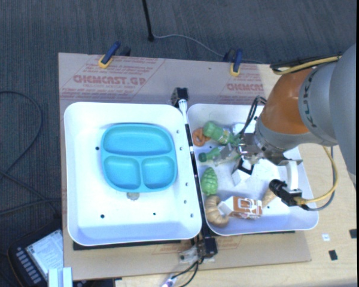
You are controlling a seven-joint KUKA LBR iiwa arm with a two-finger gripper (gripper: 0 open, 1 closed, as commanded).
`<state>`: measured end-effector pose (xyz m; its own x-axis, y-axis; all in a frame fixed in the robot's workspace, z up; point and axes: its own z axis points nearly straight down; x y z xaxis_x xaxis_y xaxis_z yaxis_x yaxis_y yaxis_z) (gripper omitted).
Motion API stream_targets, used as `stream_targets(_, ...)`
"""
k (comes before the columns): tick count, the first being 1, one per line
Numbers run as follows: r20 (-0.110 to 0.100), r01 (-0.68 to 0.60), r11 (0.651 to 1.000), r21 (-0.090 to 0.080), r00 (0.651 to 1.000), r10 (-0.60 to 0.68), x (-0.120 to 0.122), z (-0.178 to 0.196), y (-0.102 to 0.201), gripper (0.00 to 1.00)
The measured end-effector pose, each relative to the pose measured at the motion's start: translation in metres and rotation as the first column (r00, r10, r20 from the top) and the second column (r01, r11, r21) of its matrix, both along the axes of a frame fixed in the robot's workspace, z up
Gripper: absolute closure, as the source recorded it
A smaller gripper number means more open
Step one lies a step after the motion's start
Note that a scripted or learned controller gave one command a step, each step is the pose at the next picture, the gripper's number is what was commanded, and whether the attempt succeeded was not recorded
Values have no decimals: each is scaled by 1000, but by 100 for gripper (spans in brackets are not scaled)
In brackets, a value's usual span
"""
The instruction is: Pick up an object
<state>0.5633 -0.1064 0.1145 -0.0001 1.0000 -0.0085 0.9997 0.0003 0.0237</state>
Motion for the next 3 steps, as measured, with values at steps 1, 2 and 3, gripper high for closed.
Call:
stream_targets(1, 8, 2, 1000, -6, 1000, -2, 2, 12, -3, 100)
stream_targets(2, 9, 2, 1000, -7, 1000, -2, 2, 22, -3, 100)
stream_targets(3, 9, 2, 1000, -7, 1000, -2, 2, 22, -3, 0)
